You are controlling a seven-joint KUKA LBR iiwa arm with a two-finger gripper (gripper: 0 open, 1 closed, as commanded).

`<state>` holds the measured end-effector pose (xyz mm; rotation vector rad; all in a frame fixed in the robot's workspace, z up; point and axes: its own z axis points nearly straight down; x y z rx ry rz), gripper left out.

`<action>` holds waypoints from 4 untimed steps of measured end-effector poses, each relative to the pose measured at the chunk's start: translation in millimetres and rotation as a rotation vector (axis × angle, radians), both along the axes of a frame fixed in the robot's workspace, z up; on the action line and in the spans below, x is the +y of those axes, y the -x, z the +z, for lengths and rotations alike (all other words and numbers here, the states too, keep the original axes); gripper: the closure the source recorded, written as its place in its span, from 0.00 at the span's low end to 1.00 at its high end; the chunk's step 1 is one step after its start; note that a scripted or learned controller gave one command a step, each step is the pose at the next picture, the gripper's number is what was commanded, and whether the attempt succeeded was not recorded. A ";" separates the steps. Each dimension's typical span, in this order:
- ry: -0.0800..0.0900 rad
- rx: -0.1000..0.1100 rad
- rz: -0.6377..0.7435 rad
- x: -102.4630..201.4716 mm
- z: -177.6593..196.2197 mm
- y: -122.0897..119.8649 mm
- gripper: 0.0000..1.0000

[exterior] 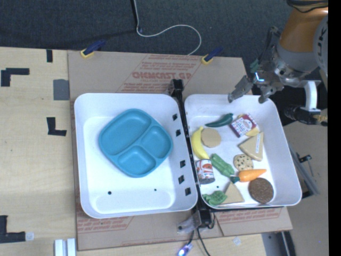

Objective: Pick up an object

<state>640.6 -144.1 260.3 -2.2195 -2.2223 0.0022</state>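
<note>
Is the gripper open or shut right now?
Open: the gripper has its two fingers spread apart above the right bin's far rim, nothing between them.

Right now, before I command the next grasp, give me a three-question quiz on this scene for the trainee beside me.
1. True or false: the gripper holds an object.
2. Which bin holds the blue divided tray? A) left bin B) right bin
3. Fill in: the banana lies along the right bin's ____ wall.

Key:
1. False. The fingers are spread, nothing between them, above the right bin's far rim.
2. A. It lies alone there; the toy food is in the right bin.
3. Left, beside the divider between the bins.
</note>
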 end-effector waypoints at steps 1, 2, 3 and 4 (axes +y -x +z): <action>-0.003 0.008 0.001 45.0 -32.3 72.5 0.00; -0.003 0.003 0.003 84.0 -2.9 132.9 0.00; -0.001 -0.004 0.004 113.3 51.2 157.5 0.00; -0.001 0.001 0.002 112.2 57.6 157.0 1.00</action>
